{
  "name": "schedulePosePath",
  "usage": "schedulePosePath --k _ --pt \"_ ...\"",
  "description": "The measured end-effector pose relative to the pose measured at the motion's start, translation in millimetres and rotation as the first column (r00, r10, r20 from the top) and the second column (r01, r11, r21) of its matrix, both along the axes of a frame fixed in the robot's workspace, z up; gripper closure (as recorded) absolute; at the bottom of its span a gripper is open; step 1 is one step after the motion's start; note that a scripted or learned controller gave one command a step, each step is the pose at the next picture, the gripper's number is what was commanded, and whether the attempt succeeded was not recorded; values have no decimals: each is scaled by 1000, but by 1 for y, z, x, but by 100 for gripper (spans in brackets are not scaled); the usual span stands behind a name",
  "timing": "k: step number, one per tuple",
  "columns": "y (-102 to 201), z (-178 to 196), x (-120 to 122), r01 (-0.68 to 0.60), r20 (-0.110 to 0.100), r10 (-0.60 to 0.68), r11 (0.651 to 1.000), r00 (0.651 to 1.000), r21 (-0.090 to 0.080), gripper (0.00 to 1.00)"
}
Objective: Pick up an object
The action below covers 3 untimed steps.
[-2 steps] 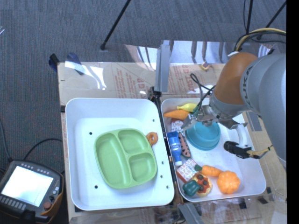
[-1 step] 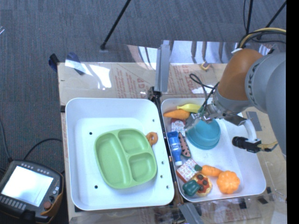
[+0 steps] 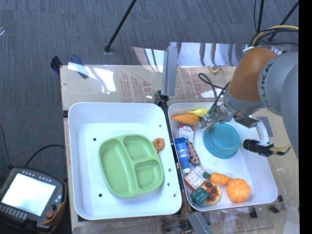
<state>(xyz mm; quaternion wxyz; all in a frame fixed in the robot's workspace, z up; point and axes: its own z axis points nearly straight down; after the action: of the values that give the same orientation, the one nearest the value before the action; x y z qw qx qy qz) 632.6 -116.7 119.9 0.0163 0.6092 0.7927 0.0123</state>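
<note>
2 carrots (image 3: 185, 118), 1 blue bowl (image 3: 222, 141)

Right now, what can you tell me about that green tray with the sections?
The green tray is a pale green divided plate with rounded corners and three compartments, two along its far side and a larger one in front. It looks like smooth plastic. It lies flat, slightly turned, in the left white bin. A small orange ring-shaped toy sits at its upper right corner.
</note>
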Motion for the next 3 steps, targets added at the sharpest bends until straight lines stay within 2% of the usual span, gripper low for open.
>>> schedulePosePath --k 1,2,3 --pt "1 -3 -1 0 -5 0 1000 1000 1 0" --pt "0 6 -1 -3 -8 3 1000 1000 2 100" --pt "0 5 -1 -3 -9 4 1000 1000 2 0"
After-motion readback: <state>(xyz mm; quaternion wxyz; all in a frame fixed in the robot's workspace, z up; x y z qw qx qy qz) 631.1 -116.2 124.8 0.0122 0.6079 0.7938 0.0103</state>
